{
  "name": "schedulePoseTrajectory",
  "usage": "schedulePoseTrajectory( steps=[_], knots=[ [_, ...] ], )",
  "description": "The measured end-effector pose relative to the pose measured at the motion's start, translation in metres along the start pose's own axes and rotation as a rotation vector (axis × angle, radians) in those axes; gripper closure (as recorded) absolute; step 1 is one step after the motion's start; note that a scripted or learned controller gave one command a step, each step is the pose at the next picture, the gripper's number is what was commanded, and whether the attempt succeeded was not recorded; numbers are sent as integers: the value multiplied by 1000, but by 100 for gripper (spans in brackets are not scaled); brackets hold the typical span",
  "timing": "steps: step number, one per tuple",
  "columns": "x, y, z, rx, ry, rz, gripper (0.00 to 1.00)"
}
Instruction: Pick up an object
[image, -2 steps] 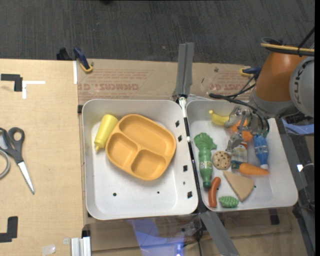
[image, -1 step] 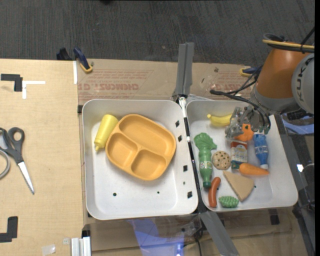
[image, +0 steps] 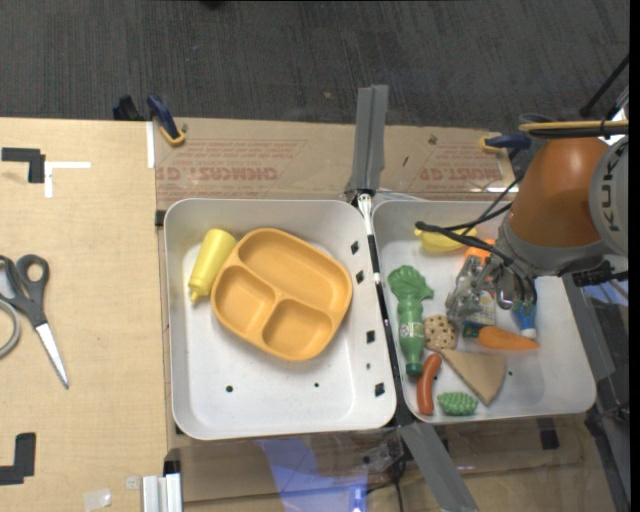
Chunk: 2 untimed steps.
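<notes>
**Operator:** Where do the objects lie?

**Observer:** You'll find them in the right bin. A green bottle lies along its left side, with a red sausage and a small green piece below it. A spotted cube sits beside the bottle, a tan wedge just under it, an orange carrot to the right, and a yellow banana near the top.

**Operator:** And the gripper?

**Observer:** Your gripper hangs low over that bin, just above the cube and carrot. I cannot tell whether its fingers are spread or pressed together.

**Operator:** The other bin?

**Observer:** The left bin holds an orange divided plate with a yellow bottle touching its left edge. Scissors lie on the bench, well apart.
</notes>
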<state>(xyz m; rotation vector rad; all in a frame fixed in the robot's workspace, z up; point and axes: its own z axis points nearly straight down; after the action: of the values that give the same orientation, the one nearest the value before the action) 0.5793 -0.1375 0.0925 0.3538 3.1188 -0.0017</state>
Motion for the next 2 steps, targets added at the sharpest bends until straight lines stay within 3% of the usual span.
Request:
schedulePoseTrajectory(
  steps=[1,2],
  knots=[
    [0,0,0,0,0,0,0],
    [-56,23,2,4,18,202,0]
  ],
)
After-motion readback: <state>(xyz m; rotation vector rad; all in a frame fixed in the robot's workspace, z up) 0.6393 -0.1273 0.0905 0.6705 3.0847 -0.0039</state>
